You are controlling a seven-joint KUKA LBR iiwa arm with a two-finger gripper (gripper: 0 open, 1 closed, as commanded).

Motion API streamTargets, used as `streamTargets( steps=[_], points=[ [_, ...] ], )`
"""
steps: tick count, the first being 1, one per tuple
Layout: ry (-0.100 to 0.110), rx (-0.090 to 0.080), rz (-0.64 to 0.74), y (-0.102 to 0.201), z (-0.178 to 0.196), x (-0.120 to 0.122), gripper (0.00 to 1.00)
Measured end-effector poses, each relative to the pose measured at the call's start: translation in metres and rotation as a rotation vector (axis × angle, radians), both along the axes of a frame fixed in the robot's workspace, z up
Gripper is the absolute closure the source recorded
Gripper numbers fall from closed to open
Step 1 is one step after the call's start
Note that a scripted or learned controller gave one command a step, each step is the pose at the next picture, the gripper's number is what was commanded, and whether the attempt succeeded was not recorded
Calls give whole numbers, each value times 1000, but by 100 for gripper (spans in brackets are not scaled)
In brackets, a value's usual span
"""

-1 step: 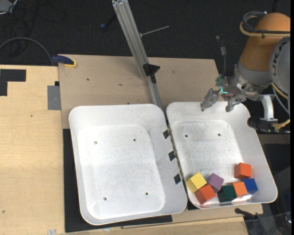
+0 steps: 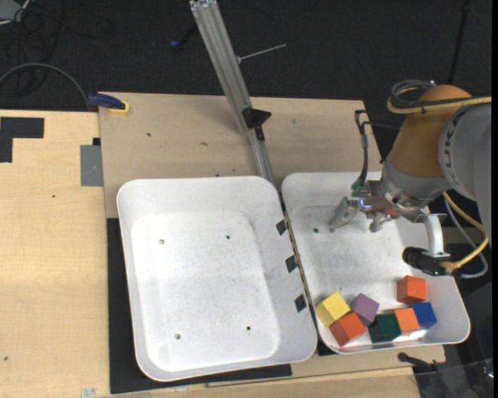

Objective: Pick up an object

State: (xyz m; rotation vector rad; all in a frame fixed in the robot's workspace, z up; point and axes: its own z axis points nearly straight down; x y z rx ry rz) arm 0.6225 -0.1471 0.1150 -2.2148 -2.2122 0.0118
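**Ana:** Wooden desk [image 2: 41,247] first, with two white bins on it. Nearest the camera, what have we got?

**Ben:** A cluster of blocks in the near corner of the right bin [image 2: 349,255]: a yellow block [image 2: 333,307], a red block [image 2: 347,328], a purple block [image 2: 365,307], a green block [image 2: 384,327], an orange block [image 2: 407,318] and a blue block [image 2: 425,313]. A second red block [image 2: 412,288] sits just behind them.

**Ana:** And the left bin [image 2: 199,272]?

**Ben:** Bare white floor, as far as I can see.

**Ana:** Farther back?

**Ben:** The end effector [image 2: 361,216] hangs over the far half of the right bin, well apart from the blocks. Its fingers look spread, with nothing between them, though the view is small there.

**Ana:** So progress?

**Ben:** Nothing picked yet, I'd judge. It has to reach a block, close on it and lift. Beyond stands a slanted aluminium rail [image 2: 228,73].
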Motion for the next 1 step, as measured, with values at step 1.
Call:
streamTargets(
  steps=[1],
  points=[
    [-9, -1, -5, -2, 15, 3, 100]
  ],
)
